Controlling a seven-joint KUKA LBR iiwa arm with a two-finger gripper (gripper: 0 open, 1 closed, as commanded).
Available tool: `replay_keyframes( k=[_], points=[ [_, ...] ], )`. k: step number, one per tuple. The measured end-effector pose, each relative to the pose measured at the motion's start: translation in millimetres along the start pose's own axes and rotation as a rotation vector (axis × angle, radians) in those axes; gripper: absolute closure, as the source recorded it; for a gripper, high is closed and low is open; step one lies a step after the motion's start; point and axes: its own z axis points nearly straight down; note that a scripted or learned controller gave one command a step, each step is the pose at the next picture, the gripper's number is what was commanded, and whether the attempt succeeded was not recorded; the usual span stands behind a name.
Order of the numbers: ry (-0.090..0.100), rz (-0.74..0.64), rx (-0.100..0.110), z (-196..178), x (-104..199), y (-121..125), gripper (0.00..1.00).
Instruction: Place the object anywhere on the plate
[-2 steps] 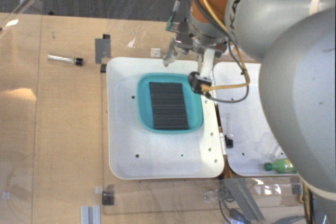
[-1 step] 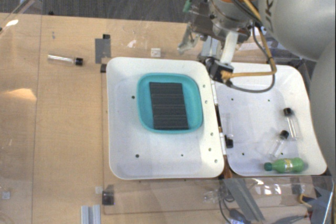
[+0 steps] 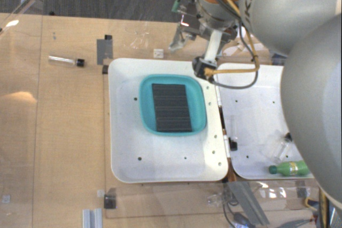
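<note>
A dark ribbed slab (image 3: 172, 108) lies flat on the teal plate (image 3: 145, 110). The tool (image 3: 178, 42) hangs past the bin's (image 3: 115, 120) far rim, apart from the slab. I cannot tell whether it is apart or together.

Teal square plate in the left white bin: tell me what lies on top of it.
A dark grey ribbed rectangular slab lies flat on the teal plate, inside its rim. The plate's middle is covered by the slab, so whatever is beneath it cannot be seen.
</note>
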Motion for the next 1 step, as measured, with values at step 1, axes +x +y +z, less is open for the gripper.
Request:
replay_keyframes(
  k=[1],
  points=[
    [-0.001,0.031,0.002,56.1,6.6,-2.2,0.0]
  ],
)
